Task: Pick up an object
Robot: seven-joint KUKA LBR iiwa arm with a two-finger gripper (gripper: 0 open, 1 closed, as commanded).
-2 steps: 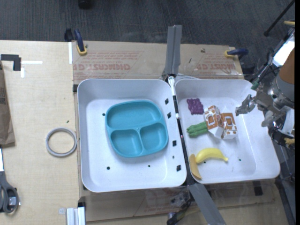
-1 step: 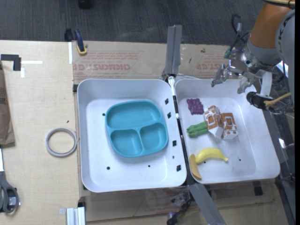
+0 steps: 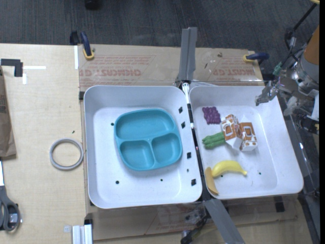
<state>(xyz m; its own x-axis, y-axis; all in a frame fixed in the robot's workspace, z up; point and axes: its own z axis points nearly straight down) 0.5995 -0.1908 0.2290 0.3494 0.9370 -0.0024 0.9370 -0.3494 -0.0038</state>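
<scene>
Overhead, at the far right: gripper (image 3: 265, 96) on the grey arm (image 3: 304, 78), above the upper right corner of the right bin (image 3: 284, 136), apart from everything inside. Open or clenched: cannot tell from this slant.

Inside the right bin, five small things:
- banana (image 3: 229, 169), lying flat in the lower middle, long axis roughly left to right, right tip dipping slightly toward the near rim.
- orange-brown slice (image 3: 210, 181), just beside the banana's left end, long axis running up and down along the bin's left wall.
- green vegetable (image 3: 214, 140), long axis left to right, right end touching the carton.
- white-and-orange carton (image 3: 239, 132), tipped over near the bin's middle, slanting from upper left to lower right.
- purple grapes (image 3: 211, 115), above the green vegetable, near the carton's upper left.

Left bin (image 3: 96, 151): blue divided tray (image 3: 148, 139), three compartments, tilted a little.

Underneath, pale wooden bench (image 3: 40, 100), with printed cardboard (image 3: 132, 67) behind the bins held by blue-and-yellow clamps (image 3: 86, 47). Left of the bins, a tape ring (image 3: 66, 153) and scissors (image 3: 9, 212) at the lower edge. Beyond the bench, dark carpeted floor (image 3: 152, 9).
</scene>
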